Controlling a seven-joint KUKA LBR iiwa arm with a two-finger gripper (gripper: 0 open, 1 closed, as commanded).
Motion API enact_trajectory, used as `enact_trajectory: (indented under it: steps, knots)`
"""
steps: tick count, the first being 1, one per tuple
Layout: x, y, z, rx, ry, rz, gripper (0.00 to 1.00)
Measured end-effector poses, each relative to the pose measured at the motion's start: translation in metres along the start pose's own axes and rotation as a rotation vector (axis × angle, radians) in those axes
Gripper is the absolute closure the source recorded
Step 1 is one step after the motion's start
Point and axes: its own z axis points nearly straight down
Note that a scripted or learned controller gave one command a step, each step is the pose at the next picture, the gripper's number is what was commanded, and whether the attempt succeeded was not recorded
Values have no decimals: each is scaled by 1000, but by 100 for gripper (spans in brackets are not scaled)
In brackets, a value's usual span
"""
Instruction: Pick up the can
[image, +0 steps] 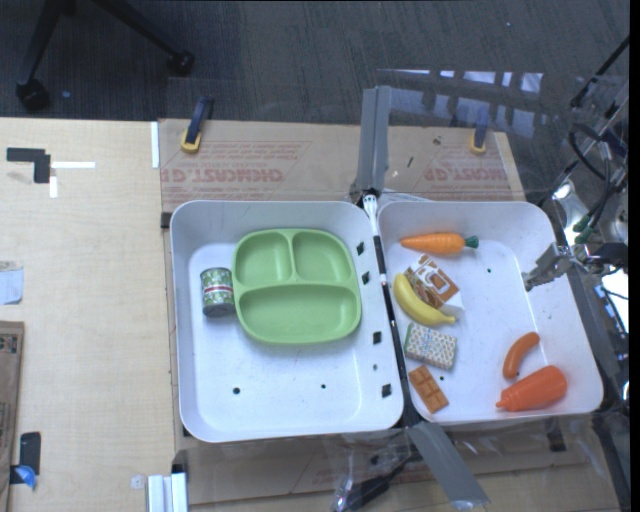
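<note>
The can (216, 292) is small, with a green and white label. It lies on its side in the left bin (200, 400), close to the left wall and touching the left edge of a green divided plate (297, 287). My gripper (547, 267) is far off, at the right rim of the right bin (485, 290), well apart from the can. It is small and partly mixed in with cables, and nothing shows in it.
In the right bin lie a carrot (437, 242), a banana (420, 302), a snack packet (434, 282), a cracker (432, 346), a brown waffle piece (427, 390), a sausage (519, 354) and an orange pepper (533, 389). A divider wall (380, 300) separates the bins.
</note>
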Motion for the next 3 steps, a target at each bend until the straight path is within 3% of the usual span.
enact_trajectory:
  steps: [1, 2, 3]
  knots:
    - [51, -30, 156, 0, 1, -37, 0]
    - [86, -29, 91, -3, 0, -212, 0]
    - [56, -29, 49, -3, -1, -183, 0]
